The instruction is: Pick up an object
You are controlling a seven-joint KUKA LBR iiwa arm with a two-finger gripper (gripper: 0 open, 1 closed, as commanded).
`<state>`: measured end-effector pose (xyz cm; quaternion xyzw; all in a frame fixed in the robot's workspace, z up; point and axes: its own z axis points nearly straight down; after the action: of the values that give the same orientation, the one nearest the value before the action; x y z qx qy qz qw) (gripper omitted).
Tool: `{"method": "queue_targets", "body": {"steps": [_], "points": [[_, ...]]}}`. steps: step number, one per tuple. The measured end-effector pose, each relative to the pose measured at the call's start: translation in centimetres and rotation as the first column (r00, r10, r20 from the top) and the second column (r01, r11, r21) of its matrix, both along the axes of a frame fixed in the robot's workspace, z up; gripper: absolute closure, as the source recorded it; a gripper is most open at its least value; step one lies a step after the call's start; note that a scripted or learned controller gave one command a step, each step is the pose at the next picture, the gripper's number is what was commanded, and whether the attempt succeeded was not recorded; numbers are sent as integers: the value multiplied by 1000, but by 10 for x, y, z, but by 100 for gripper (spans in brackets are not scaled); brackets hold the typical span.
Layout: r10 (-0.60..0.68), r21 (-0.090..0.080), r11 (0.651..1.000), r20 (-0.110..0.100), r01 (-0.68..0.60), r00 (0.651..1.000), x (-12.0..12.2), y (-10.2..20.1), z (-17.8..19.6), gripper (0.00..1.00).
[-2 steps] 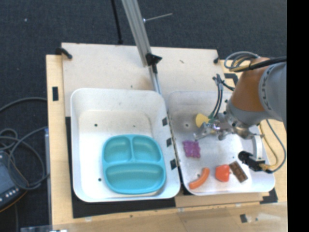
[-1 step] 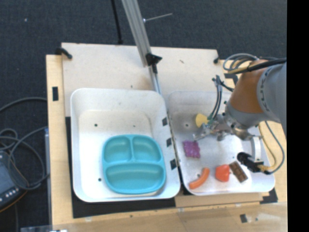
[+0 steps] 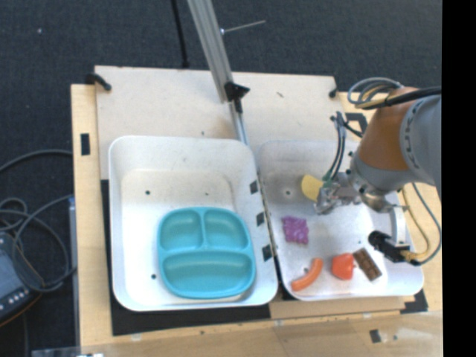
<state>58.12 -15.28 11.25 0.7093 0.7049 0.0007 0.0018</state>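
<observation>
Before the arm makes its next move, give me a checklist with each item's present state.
1. Pincer over the right bin: ok.
2. Target within reach: ok, the yellow object lies right beside the pincer.
3. Object held between the fingers: cannot tell.
4. Other items apart from the target: ok, the purple object, orange carrot, red tomato and brown block lie nearer the front of the bin.
5. Blue divided tray out of the arm's way: ok, it sits in the left bin.
</observation>
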Motion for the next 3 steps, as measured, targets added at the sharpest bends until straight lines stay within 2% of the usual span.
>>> {"method": "queue_targets", "body": {"steps": [1, 3], "points": [[7, 0, 1000, 2, -7, 1000, 1, 1, 44, 100], [9, -1, 1000, 4, -9, 1000, 1, -9, 161, 100]]}}
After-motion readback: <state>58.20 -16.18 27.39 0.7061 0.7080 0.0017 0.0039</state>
